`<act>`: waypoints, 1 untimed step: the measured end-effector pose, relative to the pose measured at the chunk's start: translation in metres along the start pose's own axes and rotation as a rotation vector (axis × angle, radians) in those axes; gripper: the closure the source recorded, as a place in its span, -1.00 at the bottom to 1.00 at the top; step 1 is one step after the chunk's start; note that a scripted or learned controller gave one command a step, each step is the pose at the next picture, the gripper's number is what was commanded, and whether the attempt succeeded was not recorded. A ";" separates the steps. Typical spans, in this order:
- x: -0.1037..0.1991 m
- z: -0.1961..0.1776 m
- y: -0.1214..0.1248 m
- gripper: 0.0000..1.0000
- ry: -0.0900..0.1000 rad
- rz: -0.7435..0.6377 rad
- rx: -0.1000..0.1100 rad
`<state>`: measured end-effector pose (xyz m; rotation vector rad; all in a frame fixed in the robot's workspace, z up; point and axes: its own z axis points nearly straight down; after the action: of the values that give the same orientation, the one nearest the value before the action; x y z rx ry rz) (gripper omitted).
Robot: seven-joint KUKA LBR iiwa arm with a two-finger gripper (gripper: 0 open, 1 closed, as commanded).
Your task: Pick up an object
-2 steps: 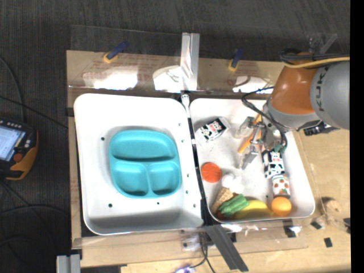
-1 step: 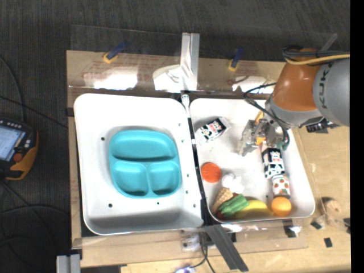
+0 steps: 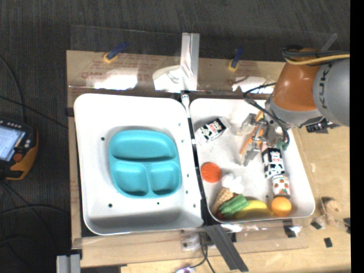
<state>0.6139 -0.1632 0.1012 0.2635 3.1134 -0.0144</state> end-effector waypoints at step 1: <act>-0.007 0.011 0.021 -1.00 0.007 0.139 -0.005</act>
<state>0.6245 -0.1439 0.0899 0.4794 3.0934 -0.0038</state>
